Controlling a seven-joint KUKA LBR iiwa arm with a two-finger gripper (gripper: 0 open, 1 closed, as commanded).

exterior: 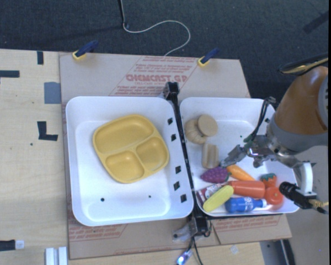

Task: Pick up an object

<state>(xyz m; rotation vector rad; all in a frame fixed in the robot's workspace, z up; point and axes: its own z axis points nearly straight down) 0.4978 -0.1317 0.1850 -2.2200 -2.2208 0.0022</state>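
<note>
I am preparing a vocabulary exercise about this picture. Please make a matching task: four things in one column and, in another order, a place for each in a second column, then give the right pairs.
Things:
1. yellow divided plate
2. purple grapes
3. blue tube
4. gripper

Places:
A. near the front edge of the right bin
B. in the left bin
C. above the right bin, close to the orange carrot
D. in the right bin, just below the beige block

Pairs: 1-B, 2-D, 3-A, 4-C
</note>
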